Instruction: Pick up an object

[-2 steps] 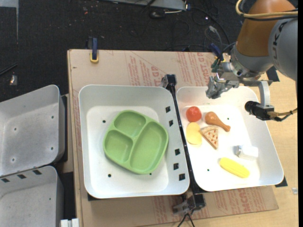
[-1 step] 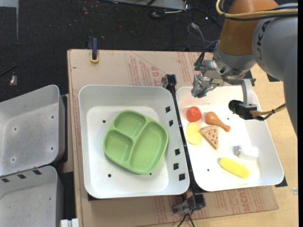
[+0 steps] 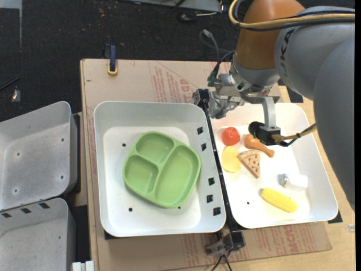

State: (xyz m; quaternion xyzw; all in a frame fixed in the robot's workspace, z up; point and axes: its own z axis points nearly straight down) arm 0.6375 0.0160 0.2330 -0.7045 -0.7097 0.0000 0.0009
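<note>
Gripper: the gripper [image 3: 219, 109] hangs over the far end of the ridge where the two bins meet. From where I stand I cannot tell whether it is released or clenched, and I see nothing in it.
Where the pickings are: the small items all lie in the right bin [image 3: 322, 176]. The tomato [image 3: 230, 135] is nearest the gripper.
Risk, the ridge: if it drops straight down, I'd expect it to hit the bin walls rather than any object.
Risk, crowding: the tomato, the pale yellow piece [image 3: 230, 159], the pizza slice [image 3: 250, 163] and the drumstick [image 3: 258, 145] sit close together. A grab at one could nudge its neighbours.
Risk, rolling: the tomato looks round and may squirt away from a squeeze.
Risk, the plate: the green plate [image 3: 162, 169] lies flat and wide in the left bin [image 3: 102, 168], likely too broad to pinch.
Count, right bin: one tomato, one pale yellow piece, one pizza slice, one drumstick, one small white piece [image 3: 293, 180], one corn cob [image 3: 278, 200]. Six in all.
Count, left bin: one plate, with three compartments.
Count, bins: two.
</note>
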